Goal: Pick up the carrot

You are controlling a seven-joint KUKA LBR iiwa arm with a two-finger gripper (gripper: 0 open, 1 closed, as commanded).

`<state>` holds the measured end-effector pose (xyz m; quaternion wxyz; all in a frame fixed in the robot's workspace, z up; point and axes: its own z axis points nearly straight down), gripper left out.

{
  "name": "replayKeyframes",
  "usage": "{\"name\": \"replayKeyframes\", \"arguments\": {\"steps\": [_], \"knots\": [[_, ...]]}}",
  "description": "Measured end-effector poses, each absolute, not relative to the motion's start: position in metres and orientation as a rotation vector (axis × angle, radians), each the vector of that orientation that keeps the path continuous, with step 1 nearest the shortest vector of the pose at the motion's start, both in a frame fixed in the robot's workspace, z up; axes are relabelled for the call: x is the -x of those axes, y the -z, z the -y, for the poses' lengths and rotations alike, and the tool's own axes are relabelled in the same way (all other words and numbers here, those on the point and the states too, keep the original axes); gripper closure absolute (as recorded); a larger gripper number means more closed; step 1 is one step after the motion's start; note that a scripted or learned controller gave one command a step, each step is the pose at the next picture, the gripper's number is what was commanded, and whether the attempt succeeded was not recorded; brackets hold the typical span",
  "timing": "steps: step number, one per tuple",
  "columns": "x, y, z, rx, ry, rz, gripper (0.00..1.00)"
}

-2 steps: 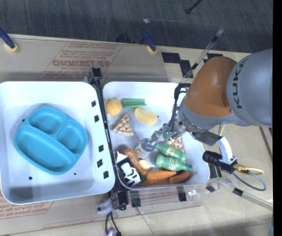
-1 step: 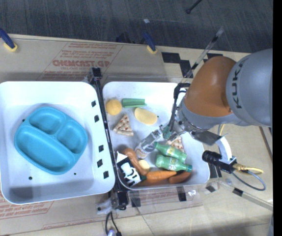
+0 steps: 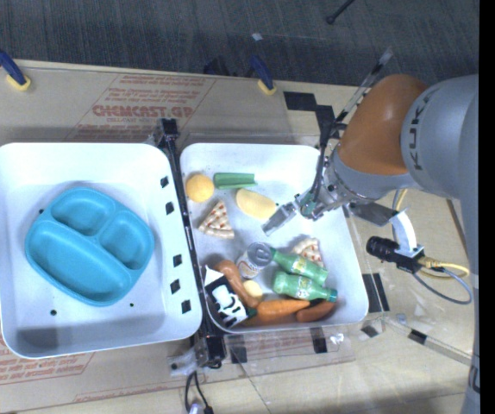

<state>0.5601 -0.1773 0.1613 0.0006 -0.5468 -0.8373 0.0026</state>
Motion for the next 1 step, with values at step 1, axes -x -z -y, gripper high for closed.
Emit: {"name": "replayKeyframes", "arguments": {"steps": [1], "knots": [[-0.6046, -0.1805, 0.1589, 1.79, -0.005, 2.582, 0.0]]}}
